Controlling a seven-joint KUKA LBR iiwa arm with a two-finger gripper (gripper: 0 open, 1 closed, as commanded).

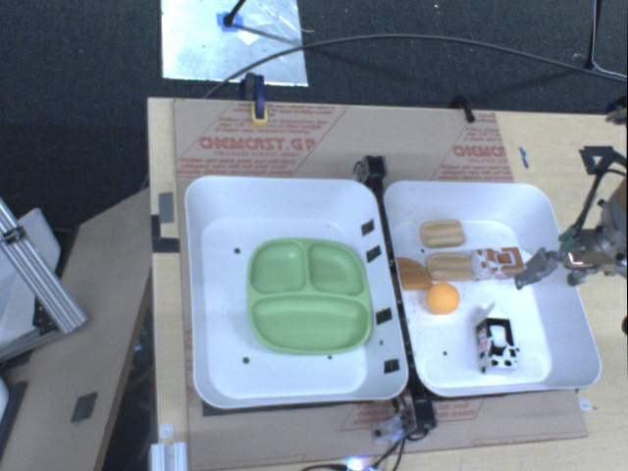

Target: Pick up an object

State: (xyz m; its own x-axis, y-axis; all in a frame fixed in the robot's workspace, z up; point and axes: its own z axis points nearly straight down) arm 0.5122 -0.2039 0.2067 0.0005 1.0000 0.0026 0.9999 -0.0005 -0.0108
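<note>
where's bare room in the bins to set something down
Right bin: bare floor along its near wall, left of the cow-print carton, below the orange ball. Crowded around the buns. Left bin: only margins around the green tray.

A small round orange ball (443, 299) is lying in the right-hand white bin (564, 361), just below a tan bread-like oblong (448, 265) and touching a brown rounded piece (413, 275). Another tan bun (442, 233) is sitting above. A black-and-white cow-patterned carton (497, 346) is standing lower right of the ball.
</note>
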